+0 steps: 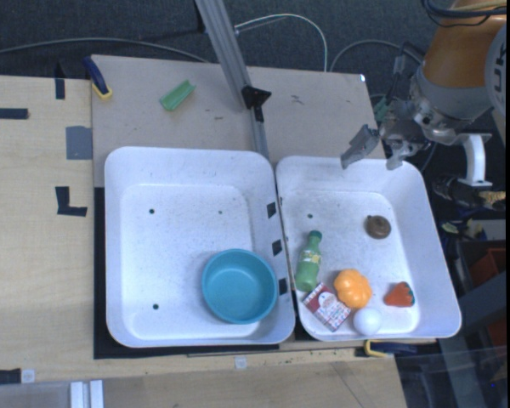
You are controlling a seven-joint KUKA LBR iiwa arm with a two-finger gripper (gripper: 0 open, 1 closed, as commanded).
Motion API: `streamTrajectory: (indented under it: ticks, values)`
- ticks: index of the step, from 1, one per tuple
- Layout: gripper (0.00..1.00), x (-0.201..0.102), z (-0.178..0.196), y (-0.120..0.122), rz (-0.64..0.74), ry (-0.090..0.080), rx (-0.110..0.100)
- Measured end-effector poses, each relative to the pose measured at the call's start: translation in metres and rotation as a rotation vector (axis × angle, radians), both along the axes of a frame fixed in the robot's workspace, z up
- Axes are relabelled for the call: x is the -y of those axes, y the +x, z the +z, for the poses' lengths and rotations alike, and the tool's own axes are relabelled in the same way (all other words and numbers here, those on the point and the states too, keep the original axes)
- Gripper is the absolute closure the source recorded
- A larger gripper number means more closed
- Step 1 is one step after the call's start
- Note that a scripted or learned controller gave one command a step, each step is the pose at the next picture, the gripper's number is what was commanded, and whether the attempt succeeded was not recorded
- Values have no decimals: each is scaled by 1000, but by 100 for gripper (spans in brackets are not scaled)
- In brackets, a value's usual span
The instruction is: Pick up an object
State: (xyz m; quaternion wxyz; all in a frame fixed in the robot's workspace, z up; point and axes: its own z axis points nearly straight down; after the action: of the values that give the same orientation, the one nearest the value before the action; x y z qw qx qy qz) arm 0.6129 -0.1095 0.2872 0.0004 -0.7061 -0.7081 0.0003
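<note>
Grey two-finger gripper (376,150) hangs open and empty above the right-hand shallow white bin (425,228); nothing picked, grasp outstanding.

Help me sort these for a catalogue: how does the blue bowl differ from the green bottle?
The blue bowl is wide, round and open-topped; the green bottle is slim and lies on its side. The bowl sits in the left bin, the bottle in the right bin. Both are untouched.

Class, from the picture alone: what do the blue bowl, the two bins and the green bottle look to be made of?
Blue bowl: likely plastic, matte, uniform colour, soft sheen.
Bins: probably moulded plastic, white with dark speckling, rounded corners.
Green bottle: looks like plastic, slightly glossy; too small to be sure.
</note>
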Motion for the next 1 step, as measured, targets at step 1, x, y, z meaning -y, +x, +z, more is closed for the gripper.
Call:
streamTrajectory:
  ticks: [1]
  values:
    - [0,0,0,0,0,0,0]
